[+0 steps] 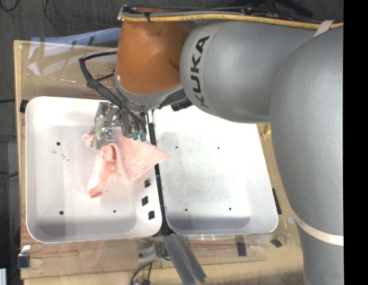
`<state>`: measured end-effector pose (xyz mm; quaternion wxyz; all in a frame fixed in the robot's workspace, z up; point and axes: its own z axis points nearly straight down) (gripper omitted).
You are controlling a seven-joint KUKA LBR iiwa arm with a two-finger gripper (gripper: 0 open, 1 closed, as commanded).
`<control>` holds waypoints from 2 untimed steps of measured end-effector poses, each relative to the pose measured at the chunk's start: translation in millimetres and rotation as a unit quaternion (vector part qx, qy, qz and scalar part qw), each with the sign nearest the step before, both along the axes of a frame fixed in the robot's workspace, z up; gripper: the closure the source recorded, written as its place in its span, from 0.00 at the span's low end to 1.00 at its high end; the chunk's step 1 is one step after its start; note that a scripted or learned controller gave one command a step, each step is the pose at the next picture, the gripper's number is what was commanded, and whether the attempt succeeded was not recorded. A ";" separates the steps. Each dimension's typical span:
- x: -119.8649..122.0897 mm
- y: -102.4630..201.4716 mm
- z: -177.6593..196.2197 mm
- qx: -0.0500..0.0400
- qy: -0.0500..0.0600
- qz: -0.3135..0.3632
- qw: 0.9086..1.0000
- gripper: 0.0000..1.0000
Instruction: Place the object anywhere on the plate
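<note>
Camera view, fixed overhead at a slant: big grey arm [255, 70] fills the upper right and runs off the right and bottom edges, so most of its length is cut off. It hides the top right corner of the right bin [219, 183] and part of the counter [29, 64] behind. Orange band [149, 52] sits above the wrist, w/ black cables looping off its left side. Two white bins lie side by side on the counter; left bin [53, 177] is seen almost whole, its top right corner covered by the wrist. Clear plastic sheet [59, 55] lies on the counter above the left bin, hard to read bc of glare.

Pink cloth [121, 162], crumpled and folded, lies in the left bin near the inner wall, its right corner reaching approx to the divider betw. the bins. No plate can be made out; bin floors show small dark dots and faint specks.

Gripper [112, 129] points down over the top edge of the cloth, metal parts touching or just above its upper fold. Fingers are too tangled w/ fabric and shadow to read; can't tell how far apart they are, or whether cloth sits betw. them.
</note>
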<state>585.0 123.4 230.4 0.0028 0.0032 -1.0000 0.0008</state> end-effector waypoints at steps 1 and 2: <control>5.1 52.5 -3.0 0.000 0.000 0.001 1.000 1.00; 5.3 52.3 -2.6 0.000 -0.001 0.001 1.000 0.00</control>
